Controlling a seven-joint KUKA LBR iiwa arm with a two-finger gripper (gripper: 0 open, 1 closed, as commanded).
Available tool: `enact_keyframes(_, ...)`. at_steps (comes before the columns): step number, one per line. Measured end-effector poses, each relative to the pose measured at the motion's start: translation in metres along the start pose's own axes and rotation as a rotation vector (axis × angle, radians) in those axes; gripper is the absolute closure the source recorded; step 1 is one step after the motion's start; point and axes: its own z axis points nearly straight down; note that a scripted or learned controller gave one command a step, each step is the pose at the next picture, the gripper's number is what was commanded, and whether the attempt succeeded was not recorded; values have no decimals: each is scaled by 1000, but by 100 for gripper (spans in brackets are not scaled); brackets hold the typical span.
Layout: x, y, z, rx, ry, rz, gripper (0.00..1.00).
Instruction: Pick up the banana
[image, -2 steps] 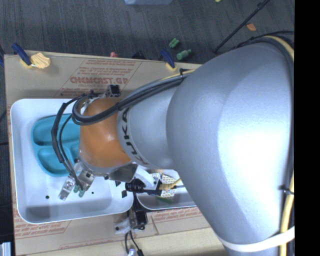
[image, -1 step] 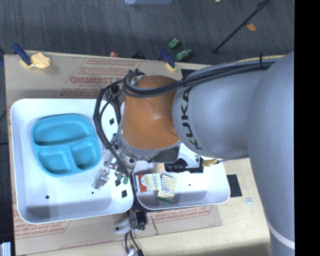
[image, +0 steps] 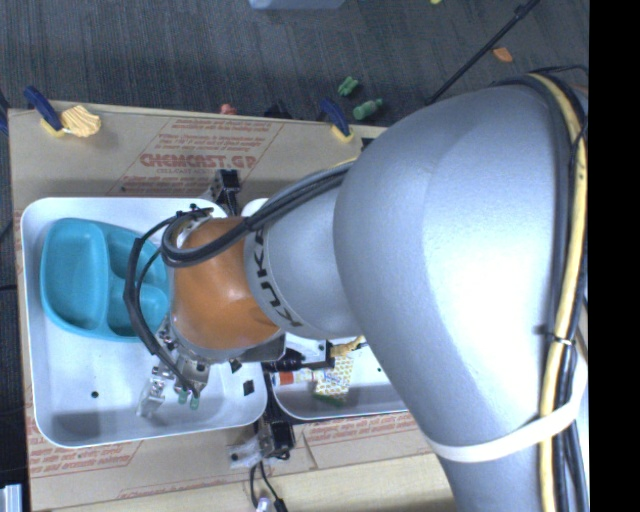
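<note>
I find the tool (image: 165, 392) low in the left bin (image: 35, 300) — grip state indeterminate, banana unsighted — so I'd lift clear before committing.

Two bins sit side by side on the table (image: 200, 150) — left bin (image: 40, 400) toward the view's left, right bin (image: 330, 408) mostly under the arm (image: 450, 260). A tray (image: 85, 275) lies in the left bin's far-left part. The arm comes in from the right, over the right bin & across the divide. The end effector (image: 165, 392) is over the left bin's near part, right of centre, nearer than the tray. A small packet (image: 335, 378) lies in the right bin, near its near wall.
</note>
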Motion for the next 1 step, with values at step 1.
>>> enact_keyframes(1, 0, 0, -10, 2, 4, -3, 100)
